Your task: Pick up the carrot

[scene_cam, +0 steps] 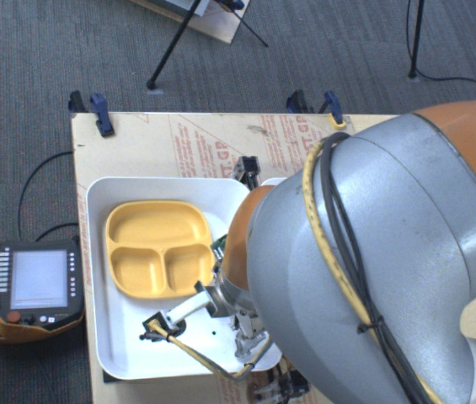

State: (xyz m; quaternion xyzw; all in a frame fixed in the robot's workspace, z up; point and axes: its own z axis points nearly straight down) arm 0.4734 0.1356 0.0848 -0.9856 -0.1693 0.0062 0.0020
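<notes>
gripper (pixel 248 343) low over near right corner of left white bin (pixel 103 310); how wide: cannot tell. carrot place: cannot tell, grey arm (pixel 372 268) covers right side. yellow divided plate (pixel 160 247) in bin's far half. blue clamps (pixel 101 112) on far edge of counter (pixel 162 141).

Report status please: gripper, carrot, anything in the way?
Gripper low at left bin's lower right corner. Carrot hidden, arm covers right bin. Yellow divided plate in left bin, beside gripper.

The pale bench (pixel 162 141) bears a white bin (pixel 124 343), with blue clamps (pixel 101 114) on the bench's far edge
</notes>
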